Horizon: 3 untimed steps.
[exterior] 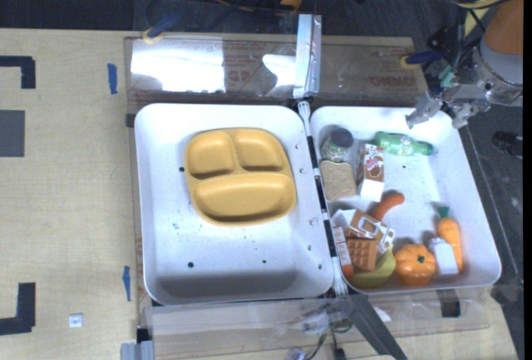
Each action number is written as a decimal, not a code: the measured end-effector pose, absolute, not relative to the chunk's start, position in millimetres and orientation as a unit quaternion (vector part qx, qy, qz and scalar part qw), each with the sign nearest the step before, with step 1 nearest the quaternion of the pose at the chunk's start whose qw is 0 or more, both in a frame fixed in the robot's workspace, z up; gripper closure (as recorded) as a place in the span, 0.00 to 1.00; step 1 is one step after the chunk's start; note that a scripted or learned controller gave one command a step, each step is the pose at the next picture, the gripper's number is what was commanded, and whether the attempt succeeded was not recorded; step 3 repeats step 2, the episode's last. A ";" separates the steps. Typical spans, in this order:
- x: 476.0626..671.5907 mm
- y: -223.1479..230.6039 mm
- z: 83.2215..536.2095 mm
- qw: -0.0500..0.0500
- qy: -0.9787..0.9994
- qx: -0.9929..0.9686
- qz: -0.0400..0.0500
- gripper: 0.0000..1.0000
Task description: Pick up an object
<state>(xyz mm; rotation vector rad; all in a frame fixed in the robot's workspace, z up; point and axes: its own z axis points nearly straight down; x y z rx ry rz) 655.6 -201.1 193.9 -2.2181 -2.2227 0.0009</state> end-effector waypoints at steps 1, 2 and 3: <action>649.8 -150.2 118.6 -0.013 -0.757 -0.653 -0.006 0.00; 619.0 -109.1 100.5 -0.011 -0.771 -0.637 -0.006 0.00; 619.0 -109.1 100.5 -0.011 -0.771 -0.637 -0.006 0.00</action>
